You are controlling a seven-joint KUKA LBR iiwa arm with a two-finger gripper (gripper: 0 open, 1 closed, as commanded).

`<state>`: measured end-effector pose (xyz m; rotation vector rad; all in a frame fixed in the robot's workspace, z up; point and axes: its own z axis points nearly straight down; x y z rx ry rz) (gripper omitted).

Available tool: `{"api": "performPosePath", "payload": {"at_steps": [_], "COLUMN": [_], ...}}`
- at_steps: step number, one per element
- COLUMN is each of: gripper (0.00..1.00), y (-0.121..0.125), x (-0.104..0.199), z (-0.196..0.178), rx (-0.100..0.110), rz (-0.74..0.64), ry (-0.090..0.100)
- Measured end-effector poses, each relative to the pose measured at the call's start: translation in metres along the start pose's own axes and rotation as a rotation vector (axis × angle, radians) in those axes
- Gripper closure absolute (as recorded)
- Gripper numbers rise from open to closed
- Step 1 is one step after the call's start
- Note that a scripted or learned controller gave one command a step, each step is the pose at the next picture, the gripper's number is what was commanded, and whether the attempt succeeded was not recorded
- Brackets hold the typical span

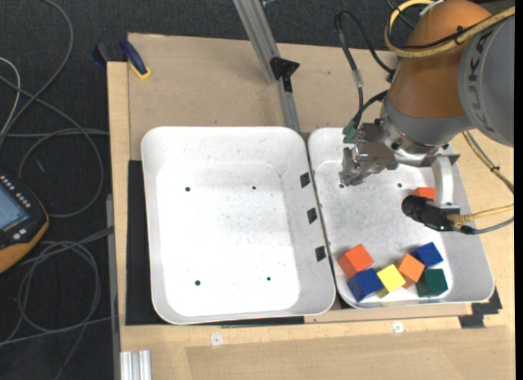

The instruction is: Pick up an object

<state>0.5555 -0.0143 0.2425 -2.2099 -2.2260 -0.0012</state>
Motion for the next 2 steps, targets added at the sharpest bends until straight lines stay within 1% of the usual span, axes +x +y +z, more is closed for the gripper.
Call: {"api": "performPosePath", "payload": {"at_steps": [1,2], "gripper": [1.0,1.0], "y": [0.003,-0.006], "x": [0.045,0.093], "z": [0.001,0.006], "rx": [-0.003,0.0], "rz": [0.001,0.001], "ry": [-0.001,-0.001]}}
